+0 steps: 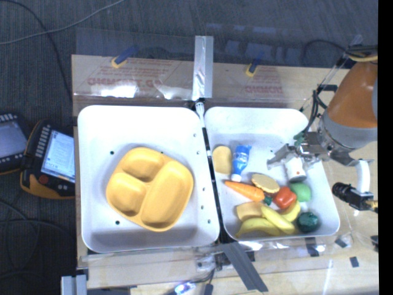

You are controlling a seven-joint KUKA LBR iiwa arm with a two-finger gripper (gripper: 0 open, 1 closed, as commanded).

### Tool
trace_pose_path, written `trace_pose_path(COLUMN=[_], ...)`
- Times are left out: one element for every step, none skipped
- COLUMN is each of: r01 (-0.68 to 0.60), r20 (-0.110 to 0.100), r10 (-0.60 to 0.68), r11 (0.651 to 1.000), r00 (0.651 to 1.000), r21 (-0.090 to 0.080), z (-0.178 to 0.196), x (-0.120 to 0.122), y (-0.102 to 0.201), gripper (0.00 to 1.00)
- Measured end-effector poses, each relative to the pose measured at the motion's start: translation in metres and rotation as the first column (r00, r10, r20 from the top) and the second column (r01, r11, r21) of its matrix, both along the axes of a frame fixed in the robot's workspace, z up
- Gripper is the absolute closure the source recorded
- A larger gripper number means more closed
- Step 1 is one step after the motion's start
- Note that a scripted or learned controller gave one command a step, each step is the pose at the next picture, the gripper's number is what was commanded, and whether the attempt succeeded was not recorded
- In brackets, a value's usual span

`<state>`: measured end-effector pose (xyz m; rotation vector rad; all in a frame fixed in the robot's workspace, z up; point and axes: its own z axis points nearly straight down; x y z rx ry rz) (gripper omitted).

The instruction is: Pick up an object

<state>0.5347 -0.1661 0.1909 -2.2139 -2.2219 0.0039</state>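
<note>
- The jaws (293,158) hang over the right bin (258,128), near its right wall; whether they are apart or together, I cannot tell.
- Just below them lies a heap of toy food: carrot (244,190), banana (265,222), tomato (284,197).
- The left bin (98,128) holds a yellow divided plate (149,188).

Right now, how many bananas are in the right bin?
1, as far as shows: the banana lies along the front wall of the right bin, below the carrot and red pepper. The crowded pile could hide another.
</note>
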Motion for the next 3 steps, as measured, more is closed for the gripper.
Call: trace_pose_path(r01=[-0.014,-0.272,-0.273], r20=[0.009,0.024,0.026], r10=[0.014,0.272,0.273], r11=[1.0,0.962,0.962], r00=[1.0,0.962,0.962], r21=[-0.006,-0.012,-0.01], z=[-0.1,-0.1,-0.091], x=[0.055,-0.034,-0.032], y=[0.031,0.062,0.063], gripper=[0.0,0.0,1.0])
